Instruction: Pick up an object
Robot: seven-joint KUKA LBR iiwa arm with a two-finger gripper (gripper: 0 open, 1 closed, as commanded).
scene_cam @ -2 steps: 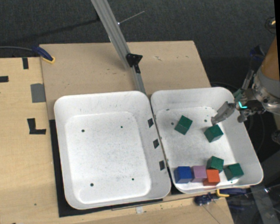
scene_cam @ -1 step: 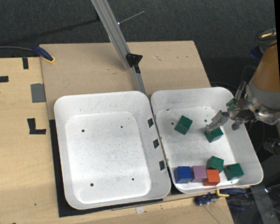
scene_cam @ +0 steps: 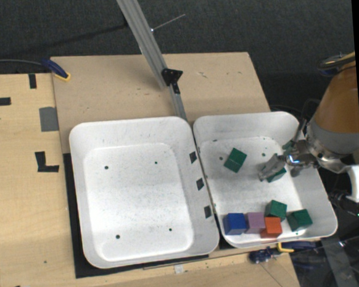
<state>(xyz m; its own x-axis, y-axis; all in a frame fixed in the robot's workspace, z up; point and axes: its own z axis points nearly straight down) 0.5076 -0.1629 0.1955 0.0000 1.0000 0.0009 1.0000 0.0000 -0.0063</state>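
Camera view from above, grey and orange arm (scene_cam: pixel 341 111) leaning in from the right over the right bin (scene_cam: pixel 316 188), gripper (scene_cam: pixel 274 168) low inside it, fingers pinching a dark green block (scene_cam: pixel 276 174), lone green block (scene_cam: pixel 235 160) nearby, other blocks (scene_cam: pixel 267 218) huddled along the near wall, left bin (scene_cam: pixel 85 197) beside it

A rounded orange band (scene_cam: pixel 343 96) is seen on the arm (scene_cam: pixel 342 121), with a grey ring below it at the wrist. The tool (scene_cam: pixel 273 168) is built of grey metal, with dark cabling and a small bluish light near its base.
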